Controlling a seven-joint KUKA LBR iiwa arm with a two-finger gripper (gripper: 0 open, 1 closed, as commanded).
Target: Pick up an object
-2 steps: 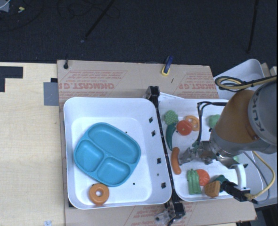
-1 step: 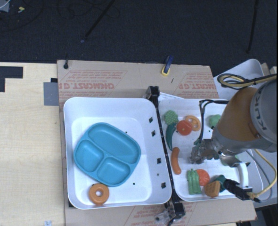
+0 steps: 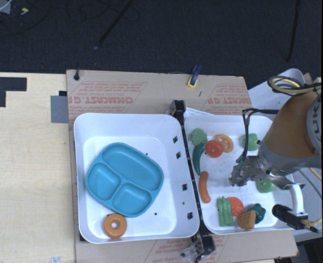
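Note:
My gripper [image 3: 239, 178] hangs low over the middle of the right bin [image 3: 234, 228], reaching in from the right under the orange-banded arm. Around it lie toy foods: a red tomato [image 3: 213, 148], a green broccoli piece [image 3: 199, 136], an orange ring [image 3: 225, 141], a dark green cucumber [image 3: 197, 158], an orange sausage [image 3: 204, 187], a green ribbed piece [image 3: 224, 212], an orange-red round piece [image 3: 236, 205] and a brown and teal piece [image 3: 250, 217]. A green round item [image 3: 251, 142] sits at the bin's far right, another green item [image 3: 265, 186] beside the wrist. I see nothing between the fingers.
The left bin [image 3: 167, 130] holds a blue divided plate [image 3: 124, 178] and an orange doughnut [image 3: 115, 225] at its front. Both bins rest on a cardboard sheet [image 3: 128, 92] on the wooden bench. A blue and yellow clip [image 3: 194, 76] sits at the cardboard's far edge.

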